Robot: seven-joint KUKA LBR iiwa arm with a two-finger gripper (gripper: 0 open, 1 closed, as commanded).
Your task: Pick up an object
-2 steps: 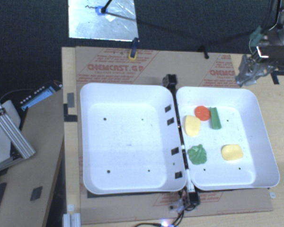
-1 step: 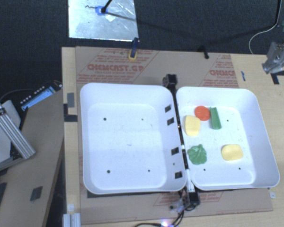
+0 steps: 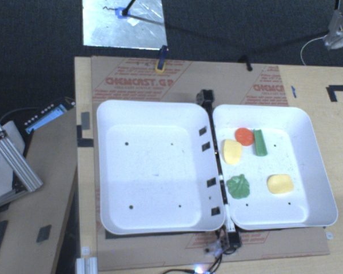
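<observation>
Pick not started, by the look of it; all five objects sit loose in the right bin [image 3: 314, 153]: orange round [image 3: 244, 136] touching green stick [image 3: 259, 142], pale yellow piece [image 3: 232, 152], green leafy piece [image 3: 238, 186], yellow lump [image 3: 280, 184]; left bin [image 3: 111, 153] beside it; gripper state unknowable.

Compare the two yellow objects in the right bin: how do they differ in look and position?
The pale yellow piece is lighter and stands longer from top to bottom of the view; the brighter yellow piece is deeper in colour and lies wider than tall. The pale one sits near the bin's left wall, beside the red-orange round object; the brighter one lies apart, lower and to the right. Both are rounded and rest in the right bin.
</observation>
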